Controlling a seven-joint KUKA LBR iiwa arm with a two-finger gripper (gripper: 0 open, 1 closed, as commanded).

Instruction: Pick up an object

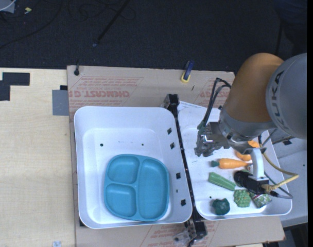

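**Pincer over right bin, state unreadable**

Bottom of frame first. The right shallow white bin [202, 193] has the pickable stuff clustered in its lower right.
- dark teal round lump [220, 206], closest to the bottom rim
- knobbly green block [242, 198], just right of the lump
- flat green stick [221, 181], lying diagonally above them
- orange carrot-shaped piece [230, 163], lying sideways above the stick
- a second small orange piece [243, 156], partly hidden under the arm

The left shallow white bin [87, 138] holds a blue three-compartment plastic plate [137, 187], low and central.

The pincer [204, 147] sits over the upper left part of the right bin, up-left of the carrot-shaped piece and apart from it. Can't tell if it's open or clenched from this angle.

The grey arm with orange band [257, 86] comes in from the right, above the bin.

Both bins sit on a cardboard sheet with red print [110, 89]. A blue-and-yellow clip [187, 72] is on its top edge. The pale wood tabletop [28, 163] is at left and the dark floor [146, 19] runs across the top.
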